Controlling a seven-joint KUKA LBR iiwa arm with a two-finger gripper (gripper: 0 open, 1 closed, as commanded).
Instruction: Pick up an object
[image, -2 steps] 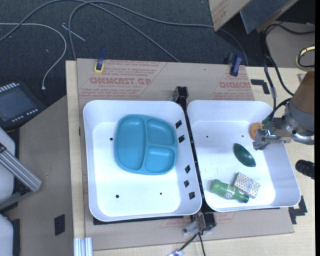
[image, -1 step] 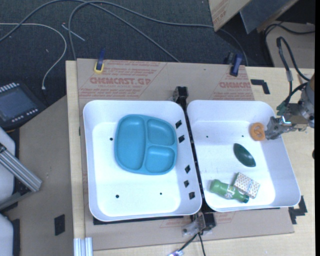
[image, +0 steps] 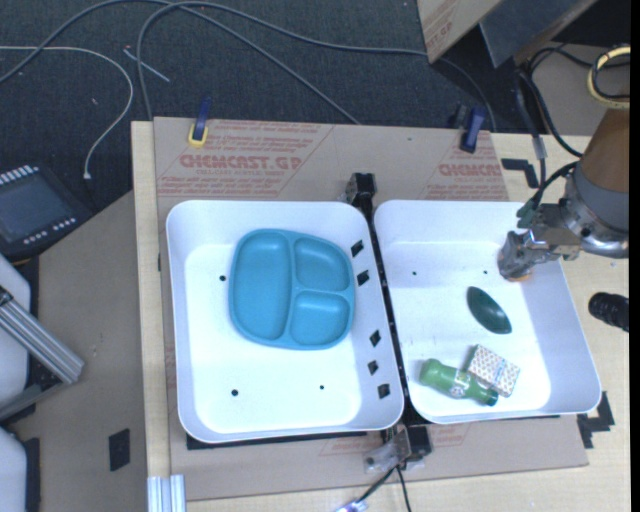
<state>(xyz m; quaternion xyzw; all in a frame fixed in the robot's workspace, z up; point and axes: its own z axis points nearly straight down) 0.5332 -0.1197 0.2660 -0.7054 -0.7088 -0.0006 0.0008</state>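
Approach step: gripper (image: 517, 258) hovers just above the dark green leaf (image: 489, 309); jaw state cannot be told. Next: descend onto leaf.

Bright, even overhead light, soft shadows, mild glare on white bins (image: 200, 250), slight overall softness.

— What sort of place is this?

— A robotics lab or test cell. A grey robot arm (image: 600, 190) reaches in over a desk (image: 150, 330) topped with printed cardboard (image: 260, 160), clamped at its far edge by blue clips (image: 201, 125).

— Anything else?

— Two white bins (image: 190, 330) sit side by side on the cardboard, joined by black fittings. Loose cables (image: 100, 60) trail over dark carpet beyond the desk's far edge. A small monitor (image: 35, 205) and an aluminium rail (image: 40, 335) stand off its left edge.
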